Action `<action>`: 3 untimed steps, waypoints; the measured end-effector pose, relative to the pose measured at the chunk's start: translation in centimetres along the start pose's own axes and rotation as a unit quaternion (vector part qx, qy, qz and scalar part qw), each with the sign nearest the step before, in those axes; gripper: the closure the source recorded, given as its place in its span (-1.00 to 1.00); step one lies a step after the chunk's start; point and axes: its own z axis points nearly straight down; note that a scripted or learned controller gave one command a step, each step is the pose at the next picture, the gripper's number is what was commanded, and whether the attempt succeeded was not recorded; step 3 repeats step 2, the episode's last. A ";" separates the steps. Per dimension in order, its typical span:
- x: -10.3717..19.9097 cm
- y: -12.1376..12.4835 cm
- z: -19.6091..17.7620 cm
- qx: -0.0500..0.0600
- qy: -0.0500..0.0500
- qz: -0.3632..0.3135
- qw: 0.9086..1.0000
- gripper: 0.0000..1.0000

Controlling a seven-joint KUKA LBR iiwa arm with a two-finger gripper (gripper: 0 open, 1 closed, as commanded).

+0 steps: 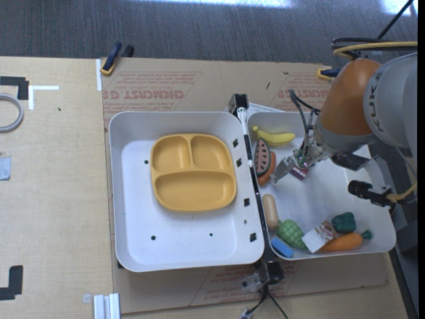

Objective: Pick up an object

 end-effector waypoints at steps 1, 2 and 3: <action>-0.2 0.1 -1.0 -0.001 -0.002 0.001 1.000 1.00; 9.7 4.8 -9.7 0.003 0.003 -0.162 0.987 1.00; 9.7 4.8 -9.7 0.003 0.003 -0.162 0.987 1.00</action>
